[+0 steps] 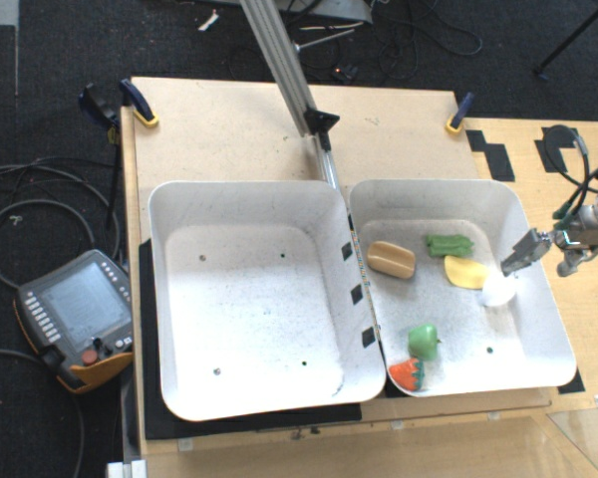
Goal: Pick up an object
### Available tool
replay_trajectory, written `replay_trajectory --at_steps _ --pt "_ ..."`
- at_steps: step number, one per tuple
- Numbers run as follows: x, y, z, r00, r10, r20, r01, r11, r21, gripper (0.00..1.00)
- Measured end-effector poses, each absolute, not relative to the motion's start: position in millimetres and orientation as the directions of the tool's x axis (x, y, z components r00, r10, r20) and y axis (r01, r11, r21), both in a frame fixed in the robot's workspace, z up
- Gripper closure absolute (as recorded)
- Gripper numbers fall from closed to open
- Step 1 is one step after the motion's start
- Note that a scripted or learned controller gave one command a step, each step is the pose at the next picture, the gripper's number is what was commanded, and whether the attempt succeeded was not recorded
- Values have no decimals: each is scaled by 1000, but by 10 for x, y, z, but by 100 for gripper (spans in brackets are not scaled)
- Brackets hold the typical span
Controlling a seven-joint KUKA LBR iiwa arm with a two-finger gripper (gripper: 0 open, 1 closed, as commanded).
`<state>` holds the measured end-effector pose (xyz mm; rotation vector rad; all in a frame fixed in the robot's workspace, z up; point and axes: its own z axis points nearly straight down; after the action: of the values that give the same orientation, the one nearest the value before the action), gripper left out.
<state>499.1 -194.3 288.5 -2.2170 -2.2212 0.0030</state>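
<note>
Approaching right bin — tool at its right rim, beside white object; we cannot tell its opening. Next, we judge: descend, centre over one item.

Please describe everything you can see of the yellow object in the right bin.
The yellow object is a small, smooth, plastic-looking lump, rounded and slightly wedge-shaped. It lies flat on the floor of the right bin, near its right wall, just below the green item. Its right end meets a white round object. The pincer is close, not holding it.
</note>
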Motion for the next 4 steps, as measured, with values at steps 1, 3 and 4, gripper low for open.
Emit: replay_trajectory --at_steps 1,3,4 --pt "4998 -1942 2905 -1 1000 0 1000 1 0 0" --pt "4947 -1827 1648 1 1000 2 1000 -1 -7 0" --pt "4965 -1855 1018 2 1000 2 1000 -2 -6 0"
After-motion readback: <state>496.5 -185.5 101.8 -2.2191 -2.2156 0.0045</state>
